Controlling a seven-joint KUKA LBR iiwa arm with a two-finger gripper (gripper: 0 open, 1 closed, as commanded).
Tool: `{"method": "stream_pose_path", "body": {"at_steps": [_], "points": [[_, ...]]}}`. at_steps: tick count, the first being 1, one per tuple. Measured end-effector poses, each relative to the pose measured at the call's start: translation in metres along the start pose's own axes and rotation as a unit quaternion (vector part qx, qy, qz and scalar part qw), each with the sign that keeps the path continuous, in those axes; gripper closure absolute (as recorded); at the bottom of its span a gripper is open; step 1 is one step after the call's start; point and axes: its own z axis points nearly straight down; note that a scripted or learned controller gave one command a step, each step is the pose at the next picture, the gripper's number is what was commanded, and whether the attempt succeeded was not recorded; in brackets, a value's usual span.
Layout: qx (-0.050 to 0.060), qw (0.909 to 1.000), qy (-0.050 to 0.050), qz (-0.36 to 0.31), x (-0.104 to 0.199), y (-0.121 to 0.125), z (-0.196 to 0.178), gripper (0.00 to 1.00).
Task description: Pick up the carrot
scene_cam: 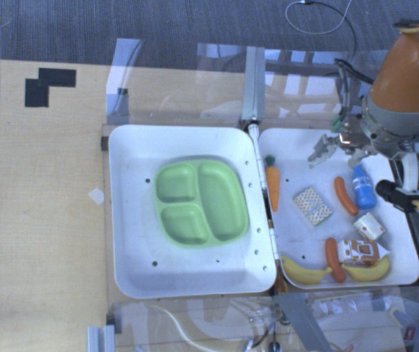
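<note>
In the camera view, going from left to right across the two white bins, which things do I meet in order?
Green divided plate → carrot → small patterned packet → upper sausage → blue bottle. The things along the right bin's near edge overlap, so I leave them out.

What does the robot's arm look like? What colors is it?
The arm is fat and rounded, with a big orange band and grey parts beside it. A dark letter is printed on the grey. Black cables loop around the wrist, and the gripper at its tip is small, made of shiny grey metal.
</note>
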Motion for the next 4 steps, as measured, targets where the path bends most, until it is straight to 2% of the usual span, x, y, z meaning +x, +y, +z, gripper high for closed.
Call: {"method": "stream_pose_path", "body": {"at_steps": [1,2,3,4], "points": [[-0.002,0.9982,0.000,0.060,0.017,-0.019,0.115,0.00],[-0.003,0.9982,0.000,0.061,0.018,-0.018,0.104,1.00],[-0.001,0.9792,-0.001,0.203,-0.039,0.016,0.027,1.00],[0.000,0.9065,0.000,0.422,-0.016,-0.029,-0.008,1.00]]}}
